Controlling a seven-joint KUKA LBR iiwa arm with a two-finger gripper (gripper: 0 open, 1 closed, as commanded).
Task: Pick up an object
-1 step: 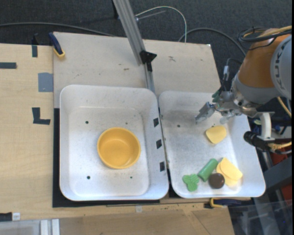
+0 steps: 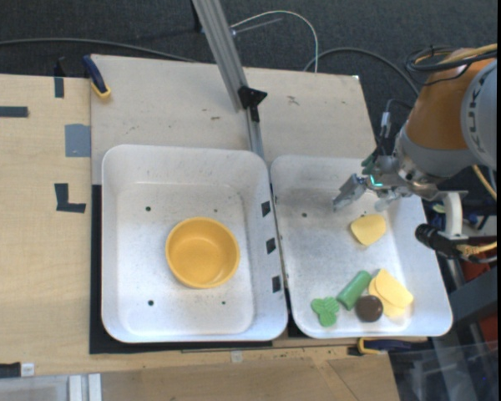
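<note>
Pincer [image 2: 351, 195] is hovering with metal fingers spread, gripping nothing; just below it is lying a smooth yellow wedge [image 2: 368, 230] (rounded, cheese-like).

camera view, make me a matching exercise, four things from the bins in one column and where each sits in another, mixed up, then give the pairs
Things
1. yellow bowl
2. gripper
3. brown round piece
4. green leafy piece

Places
A. above the far part of the right bin, over bare floor
B. near edge of the right bin, left of the green cylinder
C. middle of the left bin
D. near edge of the right bin, touching the yellow pieces

Pairs: 1-C, 2-A, 3-D, 4-B
</note>
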